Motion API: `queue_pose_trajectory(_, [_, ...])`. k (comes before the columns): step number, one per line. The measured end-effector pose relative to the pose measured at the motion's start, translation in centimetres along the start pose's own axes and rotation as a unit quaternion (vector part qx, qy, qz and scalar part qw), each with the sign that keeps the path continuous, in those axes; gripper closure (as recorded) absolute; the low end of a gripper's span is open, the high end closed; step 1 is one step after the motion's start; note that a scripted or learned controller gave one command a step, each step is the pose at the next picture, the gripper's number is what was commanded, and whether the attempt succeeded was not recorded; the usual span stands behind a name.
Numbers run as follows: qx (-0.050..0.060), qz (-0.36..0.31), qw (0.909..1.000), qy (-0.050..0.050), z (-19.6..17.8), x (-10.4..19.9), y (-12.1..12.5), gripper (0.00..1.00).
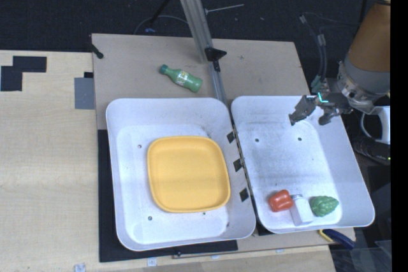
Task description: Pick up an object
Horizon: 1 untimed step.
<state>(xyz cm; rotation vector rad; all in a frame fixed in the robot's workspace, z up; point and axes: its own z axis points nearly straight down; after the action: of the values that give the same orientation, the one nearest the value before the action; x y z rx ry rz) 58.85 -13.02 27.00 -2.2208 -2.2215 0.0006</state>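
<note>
Grey two-finger gripper hangs with fingers spread and nothing between them, over the right white bin at its 1 o'clock corner. The small red pepper-shaped object, white block and green leafy object lie at 6 o'clock.

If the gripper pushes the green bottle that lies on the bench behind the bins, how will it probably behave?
The green bottle lies on its side on the flat bench, so it will probably roll rather than slide. It looks small and like a plastic toy, so likely light and easily knocked away. Its rounded body may slip from two fingers.
</note>
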Motion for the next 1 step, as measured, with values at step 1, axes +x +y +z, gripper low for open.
queue_pose_trajectory(1, [0.0,0.0,1.0,0.0,0.0,0.0,0.0,0.0])
